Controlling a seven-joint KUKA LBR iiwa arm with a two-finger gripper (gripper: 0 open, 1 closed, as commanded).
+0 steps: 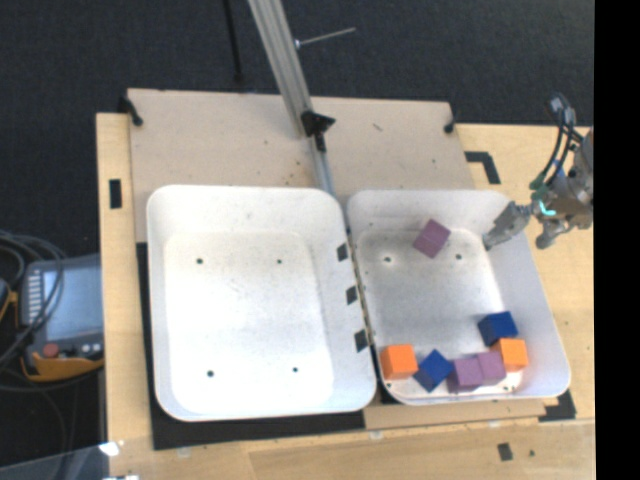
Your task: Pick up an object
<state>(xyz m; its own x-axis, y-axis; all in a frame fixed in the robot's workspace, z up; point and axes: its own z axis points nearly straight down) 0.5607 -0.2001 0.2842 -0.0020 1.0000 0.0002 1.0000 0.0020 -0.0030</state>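
Blocks (455, 363) crowd the right bin's (520, 268) six o'clock edge; gripper (527, 225) spread wide, grasping nothing, at two o'clock.

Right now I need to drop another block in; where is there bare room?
The left bin has open floor wall to wall. In the right bin, the middle is free between the purple cube and the crowded front row, from orange cube to orange cube.
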